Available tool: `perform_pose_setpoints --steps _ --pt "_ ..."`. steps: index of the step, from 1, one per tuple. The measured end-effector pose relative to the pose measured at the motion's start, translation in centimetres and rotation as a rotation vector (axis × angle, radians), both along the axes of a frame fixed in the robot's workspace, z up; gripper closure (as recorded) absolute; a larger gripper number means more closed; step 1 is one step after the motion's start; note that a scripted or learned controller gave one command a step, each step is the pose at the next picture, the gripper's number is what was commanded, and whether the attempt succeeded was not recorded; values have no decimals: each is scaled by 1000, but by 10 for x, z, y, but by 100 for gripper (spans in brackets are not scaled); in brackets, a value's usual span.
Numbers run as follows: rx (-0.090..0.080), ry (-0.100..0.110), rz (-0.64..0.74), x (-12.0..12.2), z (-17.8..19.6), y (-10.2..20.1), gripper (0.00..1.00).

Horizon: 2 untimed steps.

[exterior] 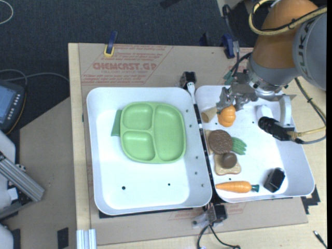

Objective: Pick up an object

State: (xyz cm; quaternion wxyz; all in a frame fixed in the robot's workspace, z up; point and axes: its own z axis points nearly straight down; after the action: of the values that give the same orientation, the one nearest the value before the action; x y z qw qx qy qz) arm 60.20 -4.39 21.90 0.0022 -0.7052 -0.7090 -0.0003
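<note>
The claw (226,104) hangs over the far part of the right bin (298,162), its metal fingers clamped on a smooth, rounded orange fruit (226,116) (glossy, plastic-looking) that sits just below them, near the bin's left wall. Nearer the camera lie a round, rough brown patty (220,140) over a ridged green leafy piece (239,146), then a brown-and-tan cookie-like piece (227,161), a tapered orange carrot (234,187) and a boxy black block (274,179). In the left bin (104,188) rests a matte green divided tray (153,132) with rounded corners.
</note>
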Motion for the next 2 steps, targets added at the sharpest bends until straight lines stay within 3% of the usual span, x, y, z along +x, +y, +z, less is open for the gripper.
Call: perform_pose_setpoints --steps 2 --pt "-1 2 -1 -70 -4 84 100"
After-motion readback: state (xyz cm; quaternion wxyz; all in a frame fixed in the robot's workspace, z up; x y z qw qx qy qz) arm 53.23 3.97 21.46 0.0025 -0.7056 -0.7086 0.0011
